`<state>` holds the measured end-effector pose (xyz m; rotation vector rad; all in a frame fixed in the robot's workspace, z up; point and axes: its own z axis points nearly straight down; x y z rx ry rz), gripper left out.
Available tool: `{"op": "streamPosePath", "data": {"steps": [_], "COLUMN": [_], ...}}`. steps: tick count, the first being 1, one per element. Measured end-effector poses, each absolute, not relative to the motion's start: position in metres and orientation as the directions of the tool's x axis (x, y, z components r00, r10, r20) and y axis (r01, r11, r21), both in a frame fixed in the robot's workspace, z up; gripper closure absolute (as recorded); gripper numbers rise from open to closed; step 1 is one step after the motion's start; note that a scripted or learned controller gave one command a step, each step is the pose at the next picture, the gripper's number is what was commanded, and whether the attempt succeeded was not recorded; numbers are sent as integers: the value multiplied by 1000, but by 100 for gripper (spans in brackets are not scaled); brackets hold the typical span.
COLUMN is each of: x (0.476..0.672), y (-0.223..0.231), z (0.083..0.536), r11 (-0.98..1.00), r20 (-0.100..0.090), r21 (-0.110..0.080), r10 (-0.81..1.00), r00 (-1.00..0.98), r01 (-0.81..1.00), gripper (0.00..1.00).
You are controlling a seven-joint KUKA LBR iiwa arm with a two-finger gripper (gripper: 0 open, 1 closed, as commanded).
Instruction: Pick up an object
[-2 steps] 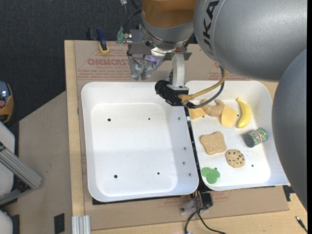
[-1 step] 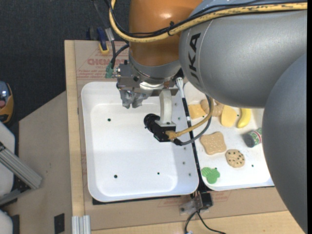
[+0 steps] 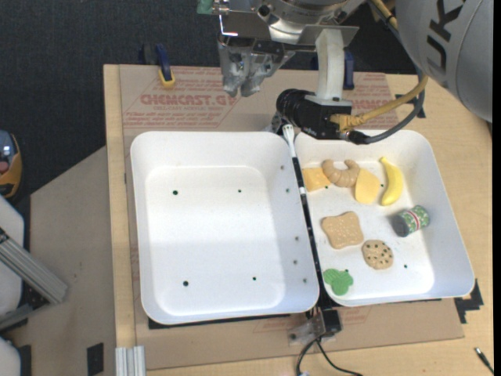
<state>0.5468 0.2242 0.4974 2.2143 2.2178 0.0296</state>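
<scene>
The gripper hangs at the top middle, I cannot tell its jaws, and all the food waits unpicked in the right bin.

The grey arm is cut off by the top and right edges at one o'clock; its gripper, blurred at twelve o'clock, hides part of the desk's red lettering
</scene>
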Motion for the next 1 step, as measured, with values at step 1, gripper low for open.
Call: {"op": "streamPosePath", "data": {"steps": [1], "x": [532], "y": [225], "z": [380], "r11": [0], "r20": [-4], "r21": [-13], "r10": [1000], "r00": [0], "r01": [1000], "gripper": [100]}}
